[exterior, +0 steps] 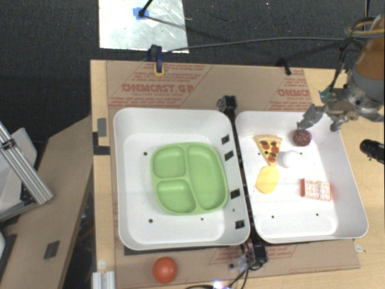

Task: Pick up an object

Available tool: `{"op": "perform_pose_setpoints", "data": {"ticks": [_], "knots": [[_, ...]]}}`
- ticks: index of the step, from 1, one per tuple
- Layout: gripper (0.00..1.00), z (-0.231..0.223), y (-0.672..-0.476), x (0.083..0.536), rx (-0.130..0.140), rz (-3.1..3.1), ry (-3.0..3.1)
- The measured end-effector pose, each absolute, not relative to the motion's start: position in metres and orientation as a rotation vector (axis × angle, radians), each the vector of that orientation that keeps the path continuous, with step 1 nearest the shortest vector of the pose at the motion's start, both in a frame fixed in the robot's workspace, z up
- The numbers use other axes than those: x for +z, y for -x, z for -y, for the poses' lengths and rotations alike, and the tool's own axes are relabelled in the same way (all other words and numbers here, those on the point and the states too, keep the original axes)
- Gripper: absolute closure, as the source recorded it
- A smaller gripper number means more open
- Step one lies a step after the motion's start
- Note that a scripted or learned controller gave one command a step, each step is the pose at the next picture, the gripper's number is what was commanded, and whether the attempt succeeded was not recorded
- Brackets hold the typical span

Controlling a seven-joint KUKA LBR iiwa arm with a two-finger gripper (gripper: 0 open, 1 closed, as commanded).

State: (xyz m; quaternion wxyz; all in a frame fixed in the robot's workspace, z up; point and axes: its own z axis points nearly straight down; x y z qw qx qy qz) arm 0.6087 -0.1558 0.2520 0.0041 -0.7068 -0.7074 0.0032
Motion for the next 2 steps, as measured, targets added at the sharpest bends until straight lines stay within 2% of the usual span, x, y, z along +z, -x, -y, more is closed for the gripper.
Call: {"op": "perform_pose_setpoints", "data": {"ticks": [1, 2], "knots": [[0.00, 0.155, -0.611, 0.259, -0.001, 2.226, 2.219], [0.00, 0.152, -0.618, 0.201, 0.002, 2.224, 2.217]]}}
